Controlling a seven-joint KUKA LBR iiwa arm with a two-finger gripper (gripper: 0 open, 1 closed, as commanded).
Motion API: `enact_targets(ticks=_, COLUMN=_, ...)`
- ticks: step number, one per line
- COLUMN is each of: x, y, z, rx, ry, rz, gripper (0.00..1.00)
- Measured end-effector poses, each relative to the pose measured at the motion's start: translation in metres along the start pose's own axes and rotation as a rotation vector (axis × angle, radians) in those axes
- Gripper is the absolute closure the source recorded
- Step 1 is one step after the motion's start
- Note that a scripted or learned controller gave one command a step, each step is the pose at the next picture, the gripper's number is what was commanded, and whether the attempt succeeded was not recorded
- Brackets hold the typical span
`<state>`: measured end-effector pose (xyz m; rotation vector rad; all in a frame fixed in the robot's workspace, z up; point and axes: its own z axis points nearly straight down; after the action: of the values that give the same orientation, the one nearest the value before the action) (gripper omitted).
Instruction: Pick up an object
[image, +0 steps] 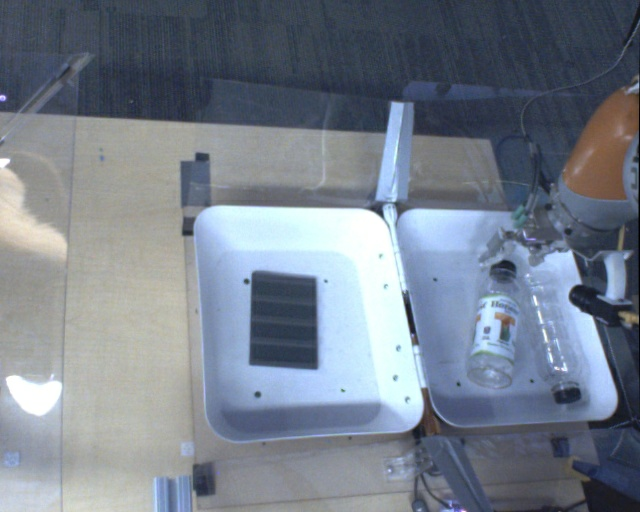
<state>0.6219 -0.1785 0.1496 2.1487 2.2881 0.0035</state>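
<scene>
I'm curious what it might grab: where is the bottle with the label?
The labelled bottle lies in the right bin, beside a clear bottle on its right, below the tool.

Clear glossy plastic bottles (497, 335), matt wooden bench (120, 330)

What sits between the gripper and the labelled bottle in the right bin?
Nothing visible does. The gripper hangs over the right bin's far end, just beyond the labelled bottle's cap. The clear bottle lies beside it, toward the arm, not between.

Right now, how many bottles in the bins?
2, both in the right bin: a labelled bottle and a clear bottle lying beside it, nearer the arm.
</scene>
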Motion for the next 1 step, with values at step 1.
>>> enact_targets(ticks=1, x=0.0236, y=-0.0247, z=0.0603, rx=-0.008, ry=-0.002, rz=-0.095, gripper=0.0)
